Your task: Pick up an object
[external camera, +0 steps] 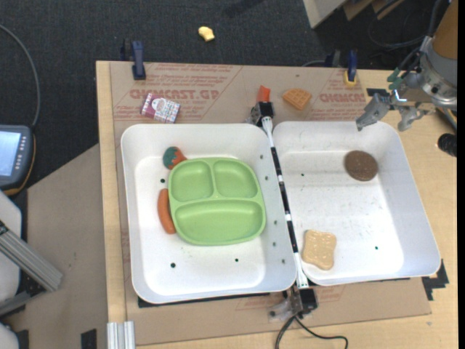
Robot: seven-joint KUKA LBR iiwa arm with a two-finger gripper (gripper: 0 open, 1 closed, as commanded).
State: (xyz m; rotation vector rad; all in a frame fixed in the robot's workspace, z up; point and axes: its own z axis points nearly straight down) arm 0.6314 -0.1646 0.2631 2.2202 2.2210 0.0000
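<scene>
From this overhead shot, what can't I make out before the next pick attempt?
- Tool: small and blurred, the arm cut off by the right edge.
- Orange item: partly hidden under the green tray.
- Round item at the tray's corner: partly covered, identity unclear.
- Pink packet: print too small.

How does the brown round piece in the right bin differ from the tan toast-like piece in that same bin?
The brown round piece is dark and disc-shaped; the tan toast piece is pale and roughly square with rounded corners. The brown one lies toward the right bin's far side, close to the open gripper; the tan one sits at the near left corner beside the divider. Both lie flat on the bin floor, untouched.
</scene>
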